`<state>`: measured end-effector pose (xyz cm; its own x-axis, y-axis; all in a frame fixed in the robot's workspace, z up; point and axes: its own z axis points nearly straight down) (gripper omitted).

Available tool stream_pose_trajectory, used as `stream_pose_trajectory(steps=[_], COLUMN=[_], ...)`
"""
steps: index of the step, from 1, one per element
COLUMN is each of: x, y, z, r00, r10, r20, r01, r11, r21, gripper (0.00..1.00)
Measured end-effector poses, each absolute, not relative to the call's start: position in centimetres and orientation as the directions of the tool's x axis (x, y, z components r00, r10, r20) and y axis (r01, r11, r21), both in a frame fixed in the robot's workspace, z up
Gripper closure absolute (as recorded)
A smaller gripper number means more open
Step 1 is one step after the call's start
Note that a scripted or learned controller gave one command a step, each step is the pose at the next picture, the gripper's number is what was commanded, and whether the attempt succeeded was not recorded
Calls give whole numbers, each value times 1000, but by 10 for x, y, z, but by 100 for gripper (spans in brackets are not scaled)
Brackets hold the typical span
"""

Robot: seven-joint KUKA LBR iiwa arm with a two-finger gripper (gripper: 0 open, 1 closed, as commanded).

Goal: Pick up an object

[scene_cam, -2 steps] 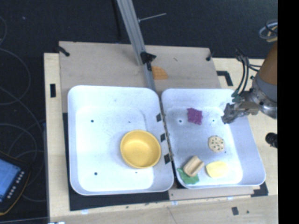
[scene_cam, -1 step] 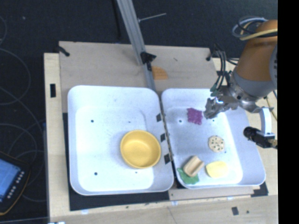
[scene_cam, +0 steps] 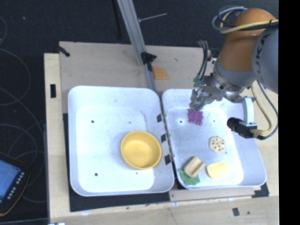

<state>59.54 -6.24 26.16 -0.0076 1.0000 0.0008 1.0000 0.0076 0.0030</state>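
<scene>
One gripper point(scene_cam: 198, 103) hangs low in the right bin point(scene_cam: 248, 172), directly above and just touching the upper edge of a small purple object point(scene_cam: 195, 117), which lies flat on the bin floor. Whether the pincer is open or closed cannot be told from this slanted view. Nothing shows the purple piece lifted, so the step in hand looks like the descent onto a target, with the grasp not yet made.

Outward from the purple object: a round speckled biscuit point(scene_cam: 216, 144) lies toward the near right, well apart; a tan block point(scene_cam: 193, 165) on a green scrap point(scene_cam: 189, 177) and a yellow lump point(scene_cam: 217, 169) sit near the bin's front edge. A yellow bowl point(scene_cam: 140, 149) rests in the left bin point(scene_cam: 84, 125).

The next move probably calls for closing squarely on the purple piece, then rising straight; a soft, low thing like that may slip.
</scene>
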Motion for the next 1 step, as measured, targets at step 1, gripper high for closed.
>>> stream_pose_trajectory(steps=[1], x=[610], y=[-12], z=[261], r00=[-7], r10=[1000], r20=[0], r01=[1000], r11=[7], r21=[2], gripper=[100])
